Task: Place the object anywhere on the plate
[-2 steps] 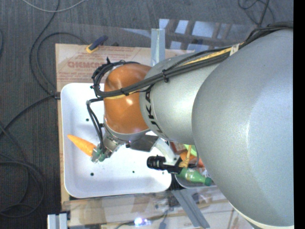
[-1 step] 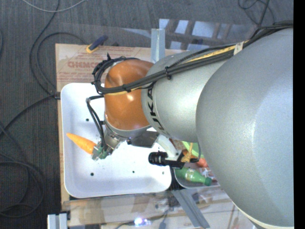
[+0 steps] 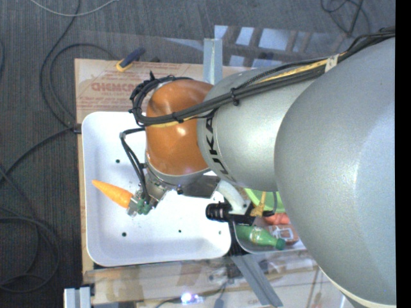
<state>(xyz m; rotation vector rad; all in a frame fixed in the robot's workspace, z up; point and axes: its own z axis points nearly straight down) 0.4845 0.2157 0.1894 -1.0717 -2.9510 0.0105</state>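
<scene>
An orange toy carrot [image 3: 111,192] lies in the left white bin [image 3: 103,249], its pointed tip toward the left wall. My gripper [image 3: 137,205] hangs low over the bin floor, right at the carrot's thick right end and touching or nearly touching it. The orange band of the arm [image 3: 173,130] sits just above it and hides the bin's right half. A grey plate [image 3: 243,240] shows at the lower right, partly under the arm, with a green bottle [image 3: 264,238] lying on it.
A red item [image 3: 280,219] and a yellow-green item [image 3: 268,201] lie beside the plate in the right bin. Black cables [image 3: 131,153] loop from the wrist over the left bin. The big grey arm body [image 3: 321,172] covers the right side.
</scene>
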